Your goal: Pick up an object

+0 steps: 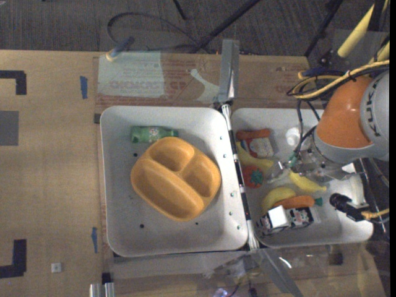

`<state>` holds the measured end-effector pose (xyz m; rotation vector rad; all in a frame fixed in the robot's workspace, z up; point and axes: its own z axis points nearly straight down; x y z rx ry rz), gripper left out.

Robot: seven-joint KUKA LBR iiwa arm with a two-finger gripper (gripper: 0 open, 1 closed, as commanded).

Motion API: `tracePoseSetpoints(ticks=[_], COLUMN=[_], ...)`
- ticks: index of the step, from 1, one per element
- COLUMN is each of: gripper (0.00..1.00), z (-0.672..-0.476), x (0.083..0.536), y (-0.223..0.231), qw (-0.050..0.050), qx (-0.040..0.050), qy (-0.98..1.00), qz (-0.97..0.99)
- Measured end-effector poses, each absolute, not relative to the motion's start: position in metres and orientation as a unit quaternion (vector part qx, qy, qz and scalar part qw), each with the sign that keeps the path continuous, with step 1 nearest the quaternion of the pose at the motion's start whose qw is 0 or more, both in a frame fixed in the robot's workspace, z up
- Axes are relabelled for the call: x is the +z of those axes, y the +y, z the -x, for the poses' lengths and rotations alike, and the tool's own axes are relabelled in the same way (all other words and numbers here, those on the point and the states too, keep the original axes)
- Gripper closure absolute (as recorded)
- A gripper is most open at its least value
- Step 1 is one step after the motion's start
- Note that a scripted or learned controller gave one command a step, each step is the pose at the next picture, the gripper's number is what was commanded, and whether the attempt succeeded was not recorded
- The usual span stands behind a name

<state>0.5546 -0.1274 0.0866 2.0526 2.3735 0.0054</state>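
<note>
Right bin point(352, 231): shallow white plastic, lower right of frame; small boxes point(284, 217), orange carrot point(297, 201), curved yellow bananas point(278, 195).
Hand point(305, 166): centre right, over bananas; grip state unreadable.
Left bin point(117, 184): smooth orange compartment tray point(176, 177); green packet point(153, 133) above.

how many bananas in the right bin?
3. One banana by the left wall, one under the claw, one beside the carrot. The arm may hide more.

Two white bins point(117, 228), one orange tray point(176, 177), three bananas point(277, 195).
</note>
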Motion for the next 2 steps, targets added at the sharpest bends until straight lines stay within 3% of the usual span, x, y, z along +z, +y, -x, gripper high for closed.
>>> tracePoseSetpoints(ticks=[1, 2], gripper=[1.0, 1.0], z=[-0.556, -0.603], x=[0.098, 0.195], y=[-0.129, -0.039], qw=[0.005, 0.001], qx=[0.003, 0.0007], qy=[0.756, 0.771], qz=[-0.655, -0.637])
